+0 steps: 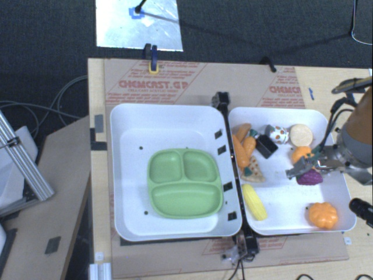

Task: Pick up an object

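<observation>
Here the hand (300,169) hovers low in the right white bin (280,223), just beside a purple lumpy toy (310,178); whether its fingers are spread or pinched cannot be told. Nearby lies a small orange ball (301,153); an orange plastic pumpkin (323,214) sits toward the bin's near corner.

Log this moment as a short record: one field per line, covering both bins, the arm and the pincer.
left bin: holds a green divided plate
right bin: yellow corn near the front left, orange pumpkin at front right, purple item mid right, round beige piece at the back, carrot and pizza slice by the left wall
arm: reaches in from the right, over the right bin
pincer: low, just left of the purple item; grip unclear
</observation>
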Available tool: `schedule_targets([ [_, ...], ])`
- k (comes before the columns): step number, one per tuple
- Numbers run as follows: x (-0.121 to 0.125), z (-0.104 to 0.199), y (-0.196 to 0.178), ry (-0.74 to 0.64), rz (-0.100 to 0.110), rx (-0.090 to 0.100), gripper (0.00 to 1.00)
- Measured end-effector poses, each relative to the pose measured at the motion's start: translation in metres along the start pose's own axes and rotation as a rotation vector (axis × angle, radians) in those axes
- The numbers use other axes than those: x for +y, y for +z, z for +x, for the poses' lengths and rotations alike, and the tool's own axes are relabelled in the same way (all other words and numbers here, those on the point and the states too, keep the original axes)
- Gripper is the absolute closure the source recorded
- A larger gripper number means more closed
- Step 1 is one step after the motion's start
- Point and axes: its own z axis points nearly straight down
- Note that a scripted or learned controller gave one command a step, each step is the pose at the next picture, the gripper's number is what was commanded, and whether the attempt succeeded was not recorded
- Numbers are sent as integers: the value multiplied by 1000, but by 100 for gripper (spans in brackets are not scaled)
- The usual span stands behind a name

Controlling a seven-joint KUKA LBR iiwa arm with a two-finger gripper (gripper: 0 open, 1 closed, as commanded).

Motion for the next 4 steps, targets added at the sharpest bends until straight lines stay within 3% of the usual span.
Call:
schedule_targets([
  [1, 1, 0, -10, -1, 5, 2, 100],
  [2, 46, 43, -17, -6, 3, 4, 100],
  [4, 111, 101, -7, -5, 5, 4, 100],
])
